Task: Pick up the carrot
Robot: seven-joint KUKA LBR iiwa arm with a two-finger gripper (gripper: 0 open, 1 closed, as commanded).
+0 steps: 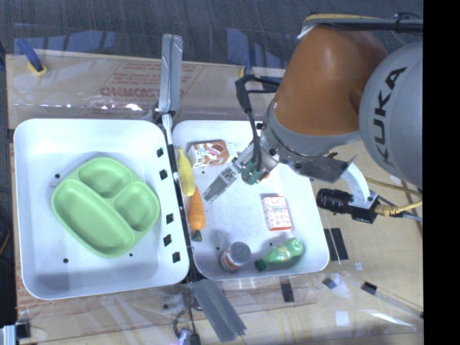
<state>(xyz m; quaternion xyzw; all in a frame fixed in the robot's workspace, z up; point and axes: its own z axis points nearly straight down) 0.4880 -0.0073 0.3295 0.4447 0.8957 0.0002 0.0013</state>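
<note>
The gripper hangs low in the right bin, holding nothing; I cannot tell how wide it is. The carrot lies just left, by the wall. Clear plastic covers the bench; dark carpet lies far behind.

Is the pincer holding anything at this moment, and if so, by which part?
Nothing is held. The pincer hangs over the right white bin, apart from the slim orange carrot by the bin's left wall.
</note>
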